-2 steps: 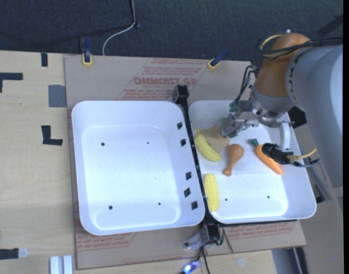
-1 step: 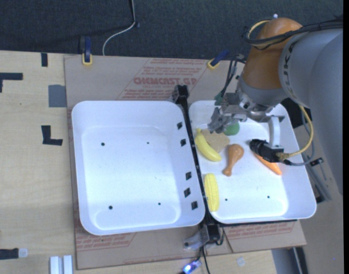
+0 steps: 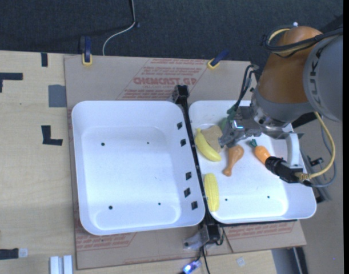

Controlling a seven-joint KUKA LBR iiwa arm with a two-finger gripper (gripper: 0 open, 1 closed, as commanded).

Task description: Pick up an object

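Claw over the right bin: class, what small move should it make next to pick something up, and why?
Probably a short drop straight down. The claw hangs in the right bin, just above the upper end of the chicken drumstick, with the banana close at its left. Nothing visibly sits between its fingers, so the drumstick seems the nearest target.

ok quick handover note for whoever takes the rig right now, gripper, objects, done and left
Gripper: low in the right bin, over its upper middle; finger state unclear, nothing seen held.
Objects, all in the right bin: banana and corn cob along the left wall, drumstick in the middle, carrot to its right.
Done: no pick confirmed.
Left: grasp and lift one object.
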